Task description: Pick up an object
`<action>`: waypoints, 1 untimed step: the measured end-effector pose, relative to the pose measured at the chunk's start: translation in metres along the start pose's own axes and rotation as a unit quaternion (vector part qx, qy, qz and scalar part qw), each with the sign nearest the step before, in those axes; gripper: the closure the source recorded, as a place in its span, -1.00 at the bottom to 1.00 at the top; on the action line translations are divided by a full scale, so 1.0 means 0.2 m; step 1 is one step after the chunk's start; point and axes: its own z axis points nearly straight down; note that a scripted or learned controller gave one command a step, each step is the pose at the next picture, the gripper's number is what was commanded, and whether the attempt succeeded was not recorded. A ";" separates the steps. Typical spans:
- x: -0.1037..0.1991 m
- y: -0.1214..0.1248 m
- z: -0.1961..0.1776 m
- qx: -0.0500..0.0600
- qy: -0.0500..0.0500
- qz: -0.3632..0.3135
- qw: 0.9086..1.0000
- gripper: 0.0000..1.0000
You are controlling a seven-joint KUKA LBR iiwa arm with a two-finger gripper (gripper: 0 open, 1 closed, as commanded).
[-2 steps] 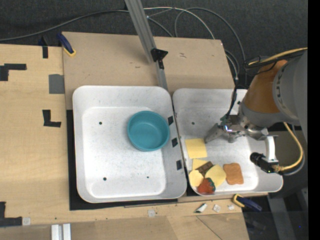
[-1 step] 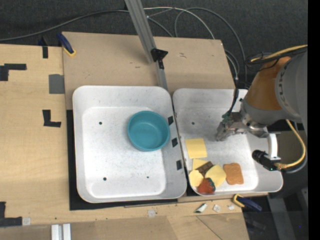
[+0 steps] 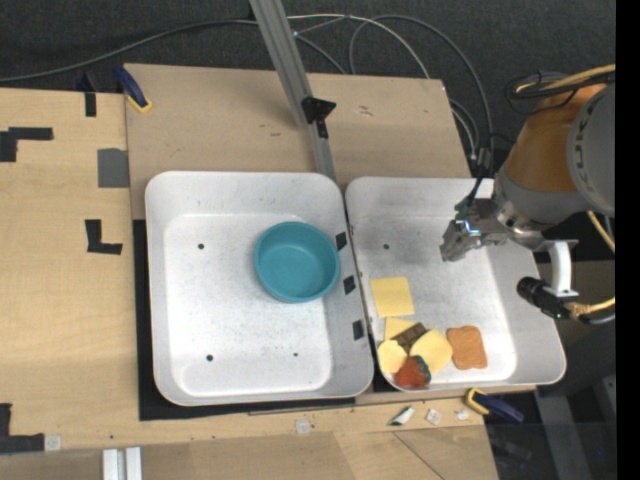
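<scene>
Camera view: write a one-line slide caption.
Gripper above the right bin, away from the food pieces clustered at its near edge; blue bowl in the left bin.

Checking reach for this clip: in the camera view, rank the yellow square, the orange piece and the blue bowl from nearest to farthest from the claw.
From the claw:
1. Yellow square, right bin, below-left of it.
2. Orange piece, right bin's lower part.
3. Blue bowl, left bin.

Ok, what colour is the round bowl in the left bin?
Teal blue, a plain round bowl, clearest in the camera view.
</scene>
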 end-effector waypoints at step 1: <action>-0.02 0.02 -0.31 -0.001 0.000 0.000 1.000 1.00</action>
